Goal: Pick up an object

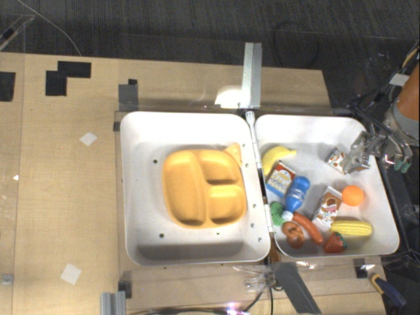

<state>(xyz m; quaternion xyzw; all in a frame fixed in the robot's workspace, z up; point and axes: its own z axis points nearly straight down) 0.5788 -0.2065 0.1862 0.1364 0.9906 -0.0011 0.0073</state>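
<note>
Grab not landed yet, far-right corner of the right bin

The small white-and-red printed packet [336,159] lies just beside the metal end effector [359,156]; can't tell its state. Nothing's lifted; orange ball [353,195] and blue plastic bottle [297,193] sit nearer.

i see a pale wooden bench [59,195] carrying two shallow white plastic bins, left [134,195] and right [387,231], side by side.
</note>
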